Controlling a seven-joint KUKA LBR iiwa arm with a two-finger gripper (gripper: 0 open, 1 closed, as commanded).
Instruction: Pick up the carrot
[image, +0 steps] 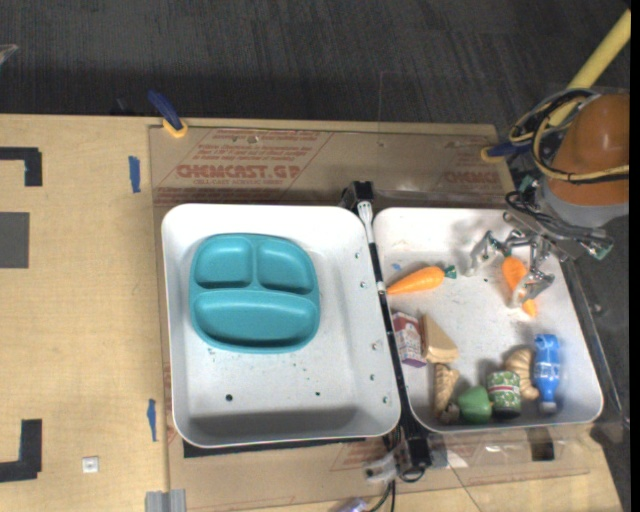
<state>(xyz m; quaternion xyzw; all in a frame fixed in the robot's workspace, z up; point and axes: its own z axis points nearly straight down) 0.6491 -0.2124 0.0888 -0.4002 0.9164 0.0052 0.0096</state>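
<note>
The carrot (416, 280), orange with a small green top, lies on its side in the right bin (470, 225) near that bin's left wall. My gripper (512, 260) hangs over the upper right part of the same bin, well to the right of the carrot and apart from it. Its metal fingers (485, 246) stand spread and open. A small orange piece (514, 274) lies between and just below them, with a second orange bit (528, 306) beneath it.
The right bin's lower half holds a blue bottle (545, 366), a green toy (475, 402), a small can (505, 388), a cone (444, 385), a tan wedge (438, 341) and a packet (407, 336). A teal divided plate (255, 292) sits in the left bin (270, 400).
</note>
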